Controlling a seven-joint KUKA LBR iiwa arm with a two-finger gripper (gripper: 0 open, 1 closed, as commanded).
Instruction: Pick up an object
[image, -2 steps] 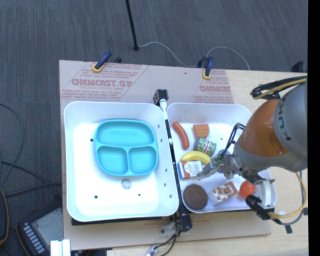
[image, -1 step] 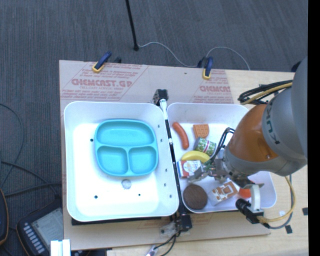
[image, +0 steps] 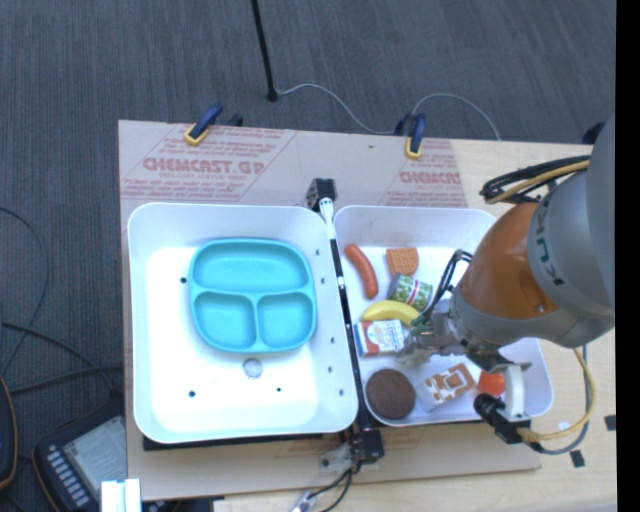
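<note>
The right bin (image: 520, 400) holds several toy foods: a red sausage (image: 361, 270), an orange cracker (image: 403, 261), a green can (image: 410, 291), a yellow banana (image: 388, 312), a white and red carton (image: 376, 338), a brown round patty (image: 390, 393) and a printed snack packet (image: 448, 384). My gripper (image: 423, 340) is low in this bin, just right of the banana and carton and above the packet. The orange wrist (image: 505, 280) covers much of it.
The left bin (image: 160, 330) holds a light blue divided plate (image: 253, 296). A black bar (image: 340, 290) runs along the wall between the bins. A small orange object (image: 492, 381) lies at the right bin's near right corner, beside the arm's cables.
</note>
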